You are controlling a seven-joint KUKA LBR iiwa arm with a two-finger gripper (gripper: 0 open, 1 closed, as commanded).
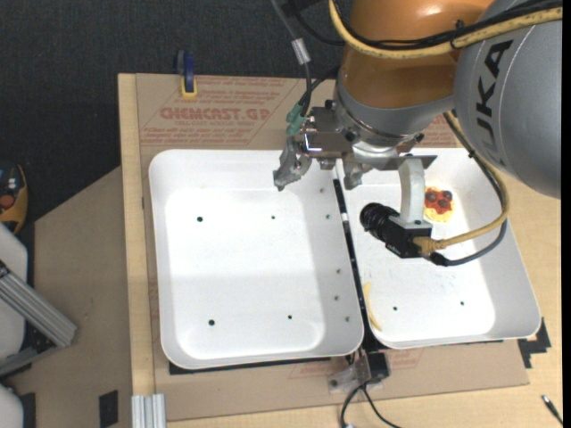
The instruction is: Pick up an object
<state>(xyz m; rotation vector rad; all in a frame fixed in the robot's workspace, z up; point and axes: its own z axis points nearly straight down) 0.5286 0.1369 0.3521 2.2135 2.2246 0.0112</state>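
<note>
Looming closest, my arm is hanging over both bins.
Left bin and right bin are sitting side by side — the gripper is hovering at their divider, fingers spread, gripping nothing — a small red-and-yellow object is lying in the right bin.

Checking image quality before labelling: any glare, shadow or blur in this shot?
Camera view: the left bin floor is washed out by bright light; the arm throws soft shadow across the bins' upper parts; the orange band shows a highlight; the small red-and-yellow object looks soft, detail unclear.
</note>
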